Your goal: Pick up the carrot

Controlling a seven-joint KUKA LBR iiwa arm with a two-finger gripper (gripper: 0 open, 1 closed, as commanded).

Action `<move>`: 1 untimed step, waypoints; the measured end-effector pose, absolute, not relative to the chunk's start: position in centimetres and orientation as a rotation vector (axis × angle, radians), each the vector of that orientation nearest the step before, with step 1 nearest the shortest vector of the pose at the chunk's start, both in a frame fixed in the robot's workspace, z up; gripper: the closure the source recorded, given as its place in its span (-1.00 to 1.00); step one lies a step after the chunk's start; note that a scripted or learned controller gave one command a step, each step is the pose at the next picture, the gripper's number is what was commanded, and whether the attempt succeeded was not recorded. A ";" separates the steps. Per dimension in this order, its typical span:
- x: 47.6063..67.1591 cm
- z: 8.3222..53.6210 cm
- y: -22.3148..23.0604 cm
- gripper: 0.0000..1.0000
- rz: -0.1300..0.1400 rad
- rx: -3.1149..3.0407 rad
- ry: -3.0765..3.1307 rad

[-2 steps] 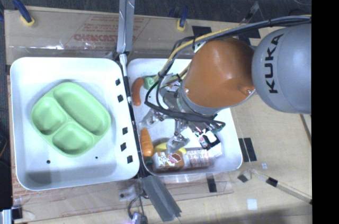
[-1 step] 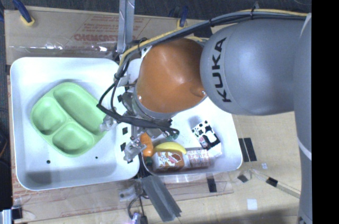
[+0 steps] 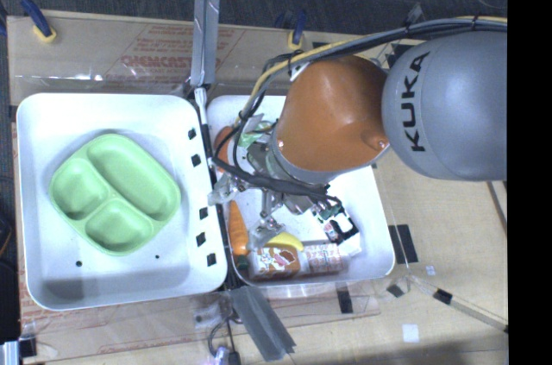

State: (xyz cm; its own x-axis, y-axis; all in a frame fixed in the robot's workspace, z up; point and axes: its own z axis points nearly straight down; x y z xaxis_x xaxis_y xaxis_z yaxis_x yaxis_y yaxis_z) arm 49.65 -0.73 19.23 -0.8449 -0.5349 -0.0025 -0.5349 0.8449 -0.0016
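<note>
The end effector (image 3: 269,221) hangs low inside the right bin (image 3: 379,217), under the arm's orange band (image 3: 332,117) — whether it is spread or pressed together cannot be told from this slant. The carrot (image 3: 236,229) lies just to its left, lengthwise along the bin's left wall, apparently apart from it. Just below the end effector sits a yellow-and-brown food packet (image 3: 289,258). Further left, in the left bin (image 3: 52,268), rests a green divided plate (image 3: 115,191) — well apart from it.
</note>
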 end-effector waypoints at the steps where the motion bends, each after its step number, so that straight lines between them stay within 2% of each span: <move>1: 48.6 19.2 0.0 -1.00 0.000 -1.161 2.920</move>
